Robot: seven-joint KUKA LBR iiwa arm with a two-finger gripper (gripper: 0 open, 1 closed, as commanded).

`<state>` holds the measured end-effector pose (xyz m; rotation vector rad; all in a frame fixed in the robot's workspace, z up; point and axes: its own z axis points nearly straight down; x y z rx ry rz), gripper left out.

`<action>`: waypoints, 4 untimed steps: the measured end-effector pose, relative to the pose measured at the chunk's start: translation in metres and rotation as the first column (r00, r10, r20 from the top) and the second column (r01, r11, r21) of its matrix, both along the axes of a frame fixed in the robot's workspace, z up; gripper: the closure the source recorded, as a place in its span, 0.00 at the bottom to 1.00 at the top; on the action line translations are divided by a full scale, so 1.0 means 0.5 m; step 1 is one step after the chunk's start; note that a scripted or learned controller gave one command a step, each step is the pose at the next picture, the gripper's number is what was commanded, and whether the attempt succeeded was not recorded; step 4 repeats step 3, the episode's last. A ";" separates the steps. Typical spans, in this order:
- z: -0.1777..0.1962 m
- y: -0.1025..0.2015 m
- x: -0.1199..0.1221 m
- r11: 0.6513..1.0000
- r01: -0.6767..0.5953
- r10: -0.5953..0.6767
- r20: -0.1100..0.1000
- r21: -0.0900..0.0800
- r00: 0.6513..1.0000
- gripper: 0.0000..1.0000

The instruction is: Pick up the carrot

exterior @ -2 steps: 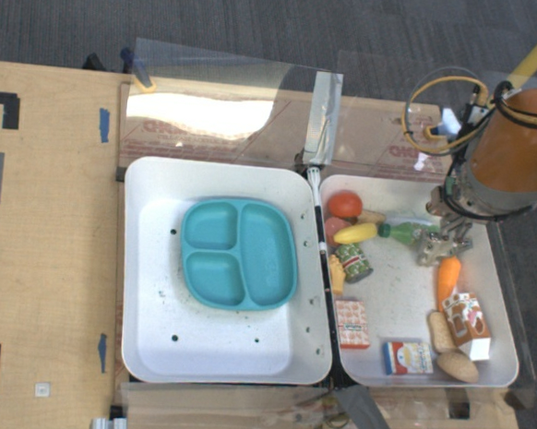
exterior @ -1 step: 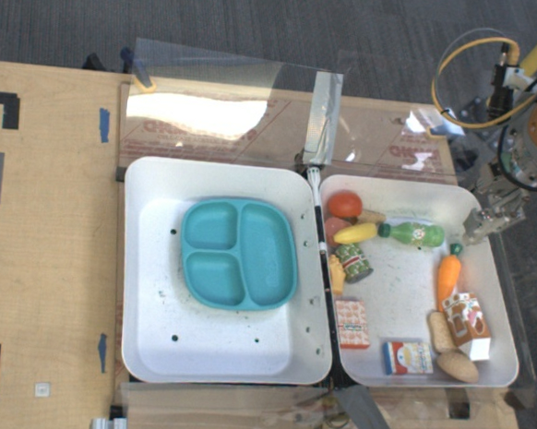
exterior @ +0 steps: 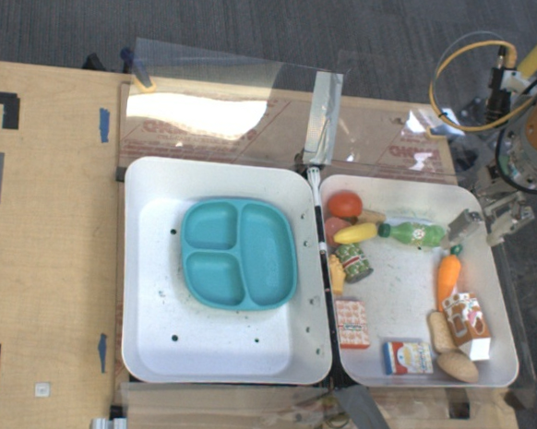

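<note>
Carrot [exterior: 447,278] lies just below the open, empty hand [exterior: 486,222].

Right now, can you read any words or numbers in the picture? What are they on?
Red print on the clear sheet behind the bins: too blurred to read.
Small red-and-white carton: print too small to read.
Blue-and-white box: too small to read.
Red-and-white carton beside the carrot: too small to read.

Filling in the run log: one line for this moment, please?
gripper above right bin's far right corner | carrot lying in bin, not held | no grasp yet
</note>
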<state>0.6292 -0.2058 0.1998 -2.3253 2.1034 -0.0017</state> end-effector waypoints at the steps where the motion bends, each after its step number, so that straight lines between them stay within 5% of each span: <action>1: -0.216 0.004 0.013 1.000 0.031 -0.031 -0.006 0.004 0.999 0.00; 2: -0.189 0.002 0.018 0.999 0.038 -0.038 0.001 0.004 0.999 1.00; 3: 0.027 0.115 0.011 0.986 0.165 -0.164 0.011 0.000 0.986 1.00; 4: 0.027 0.115 0.011 0.986 0.165 -0.164 0.011 0.000 0.986 1.00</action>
